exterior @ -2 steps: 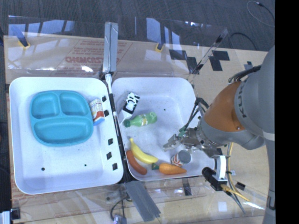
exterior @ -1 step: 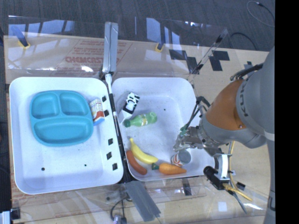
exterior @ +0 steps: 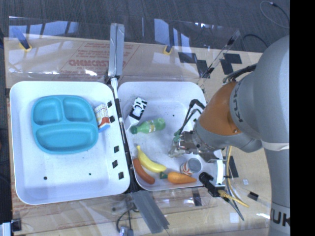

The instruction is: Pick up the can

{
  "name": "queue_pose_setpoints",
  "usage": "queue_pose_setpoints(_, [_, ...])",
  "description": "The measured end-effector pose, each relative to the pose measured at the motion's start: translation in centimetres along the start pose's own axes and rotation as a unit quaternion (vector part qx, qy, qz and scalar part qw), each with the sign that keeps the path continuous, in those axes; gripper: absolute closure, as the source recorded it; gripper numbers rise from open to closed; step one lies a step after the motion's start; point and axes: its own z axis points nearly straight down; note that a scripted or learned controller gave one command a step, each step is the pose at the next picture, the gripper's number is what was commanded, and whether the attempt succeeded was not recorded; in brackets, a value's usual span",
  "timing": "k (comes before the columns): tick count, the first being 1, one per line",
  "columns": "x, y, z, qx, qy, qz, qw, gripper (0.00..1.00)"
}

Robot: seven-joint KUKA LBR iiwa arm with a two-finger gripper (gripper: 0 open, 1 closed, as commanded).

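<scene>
A small can (exterior: 102, 116) with a red and white label lies in the left bin (exterior: 19, 132), tight against the right edge of the blue divided plate (exterior: 64, 123). A second can-like object (exterior: 191, 166) with a silver end lies in the right bin (exterior: 162, 90) near its front right corner. My gripper (exterior: 178, 145) hangs low in the right bin, just up and to the left of that silver-ended object and well right of the can by the plate. Nothing is visible between its fingers.
The right bin also holds a black and white object (exterior: 138, 107), a green bottle (exterior: 147, 127), a banana (exterior: 150, 162), a red sausage-shaped piece (exterior: 142, 172) and a carrot (exterior: 180, 178). A divider (exterior: 118, 127) runs between the bins. The arm's body covers the right bin's right side.
</scene>
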Motion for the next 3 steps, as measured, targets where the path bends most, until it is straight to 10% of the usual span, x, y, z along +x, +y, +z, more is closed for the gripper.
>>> queue_pose_setpoints(1, [0.0, 0.0, 0.0, 0.0, 0.0, 0.0, 1.0, 0.0])
queue_pose_setpoints(3, [-3.7, -1.2, -0.1, -0.001, 0.001, 0.01, 1.0, 0.0])
